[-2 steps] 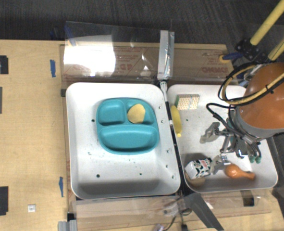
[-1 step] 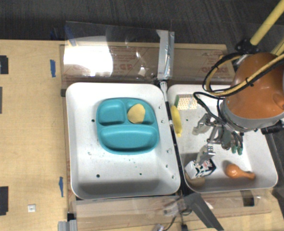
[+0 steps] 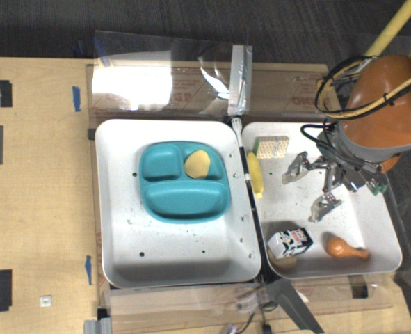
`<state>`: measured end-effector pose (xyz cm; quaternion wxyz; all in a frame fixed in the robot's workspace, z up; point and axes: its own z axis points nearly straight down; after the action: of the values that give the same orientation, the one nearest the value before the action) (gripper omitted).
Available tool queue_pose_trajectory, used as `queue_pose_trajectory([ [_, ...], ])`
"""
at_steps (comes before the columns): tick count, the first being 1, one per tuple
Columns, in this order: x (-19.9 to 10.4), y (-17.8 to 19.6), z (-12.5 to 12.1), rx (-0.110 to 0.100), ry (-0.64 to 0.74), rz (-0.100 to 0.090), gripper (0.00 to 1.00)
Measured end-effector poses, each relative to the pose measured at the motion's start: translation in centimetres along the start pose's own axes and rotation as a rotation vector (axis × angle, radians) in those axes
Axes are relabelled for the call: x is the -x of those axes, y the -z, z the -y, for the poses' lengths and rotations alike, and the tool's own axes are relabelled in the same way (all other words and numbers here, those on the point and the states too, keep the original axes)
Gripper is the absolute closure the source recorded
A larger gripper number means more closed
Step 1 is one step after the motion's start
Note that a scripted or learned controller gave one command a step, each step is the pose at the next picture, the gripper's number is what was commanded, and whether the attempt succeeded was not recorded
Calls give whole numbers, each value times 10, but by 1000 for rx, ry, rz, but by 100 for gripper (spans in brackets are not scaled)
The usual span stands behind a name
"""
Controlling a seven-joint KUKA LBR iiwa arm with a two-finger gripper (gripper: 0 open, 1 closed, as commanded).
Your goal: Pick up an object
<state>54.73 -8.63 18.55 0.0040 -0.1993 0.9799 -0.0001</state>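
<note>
My gripper (image 3: 309,188) hangs over the middle of the right bin (image 3: 386,256), its two fingers spread apart with nothing between them. A yellow banana (image 3: 254,172) lies along that bin's left wall. A beige sponge block (image 3: 272,147) sits near the far left corner. At the near side lie a small black-and-white carton (image 3: 291,242) and an orange drumstick-shaped toy (image 3: 344,248), both below the gripper and apart from it.
The left bin (image 3: 115,207) holds a teal divided tray (image 3: 184,181) with a yellow round fruit (image 3: 197,163) in its upper right compartment. A clear plastic sheet and a tape strip (image 3: 239,78) stand behind the bins. The orange arm band (image 3: 379,103) looms at right.
</note>
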Motion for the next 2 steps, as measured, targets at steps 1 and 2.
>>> queue_pose_trajectory([
  [1, -16, -92, 23, 3, 304, -3, 0],
  [2, -25, 1, -28, 1, 713, 1, 0],
])
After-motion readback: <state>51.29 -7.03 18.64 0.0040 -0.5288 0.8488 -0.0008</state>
